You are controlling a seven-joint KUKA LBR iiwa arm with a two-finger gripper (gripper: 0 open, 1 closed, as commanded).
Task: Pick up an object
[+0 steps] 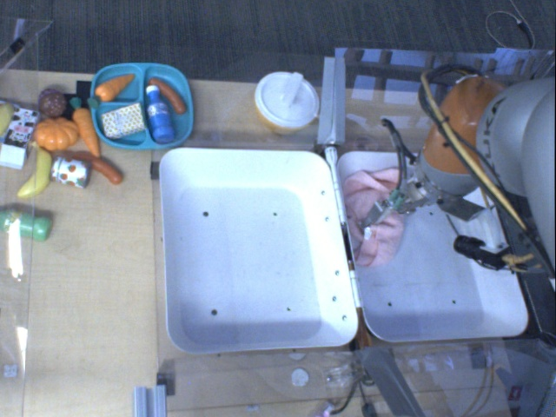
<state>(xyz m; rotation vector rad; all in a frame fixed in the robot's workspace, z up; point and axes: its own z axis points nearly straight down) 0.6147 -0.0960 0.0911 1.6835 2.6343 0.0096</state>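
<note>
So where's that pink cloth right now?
The pink cloth lies bunched in the right bin, against its left wall beside the divider, with the gripper directly over it.

Pink cloth in my right bin

It lies crumpled and soft against the bin's left wall, bunched in loose folds.

Directly under the gripper lay a pale pink cloth, in a white bin; the bin beyond it was white as well. The arm behind the tool was grey with an orange band. Farther off past the fingers stood a white lidded cup with a yellow rim, and a teal divided plate holding a blue bottle and an orange carrot. Farthest away were an orange pumpkin, a yellow banana and a green cylinder. The bench was light wood.
</note>
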